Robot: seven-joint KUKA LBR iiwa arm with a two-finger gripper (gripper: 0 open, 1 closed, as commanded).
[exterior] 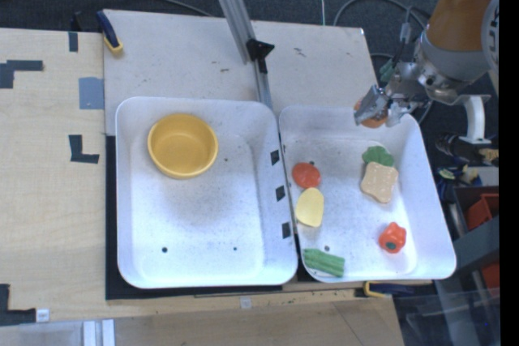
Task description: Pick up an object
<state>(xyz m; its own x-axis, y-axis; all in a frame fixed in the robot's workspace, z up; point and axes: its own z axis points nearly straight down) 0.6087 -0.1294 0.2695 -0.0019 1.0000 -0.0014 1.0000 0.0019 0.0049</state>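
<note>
My gripper hangs over the far right corner of the right bin, raised above the floor of the bin. A small orange object shows between its fingertips, and the fingers are shut on it. Below in the same bin lie a red tomato, a pale yellow piece, a green pod, a red-orange pepper and a tan slice with a green leaf at its far end.
The left bin holds a yellow bowl at its far left. A slanted metal post rises behind the seam between the bins. Cables lie on the dark floor beyond the bench.
</note>
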